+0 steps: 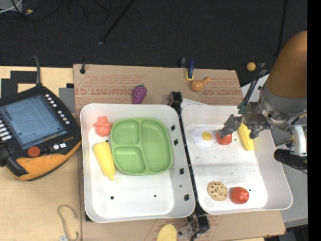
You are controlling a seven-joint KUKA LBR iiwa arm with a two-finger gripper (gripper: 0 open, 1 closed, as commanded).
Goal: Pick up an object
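Gripper (pixel 235 128) over glossy red lump (pixel 225 139) (beside ridged corn (pixel 246 137)).

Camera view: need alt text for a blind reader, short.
The arm's hand hangs over the right bin, beside a small red item and a corn cob; a cookie and tomato lie nearer the front. The left bin holds a green divided plate, a yellow bottle and a pink toy.

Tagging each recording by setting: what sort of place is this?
Most likely a robotics lab bench set up for grasping trials: two white bins of toy food such as a cookie and corn, a robot teach pendant at the bench's left, and cardboard under the bins.
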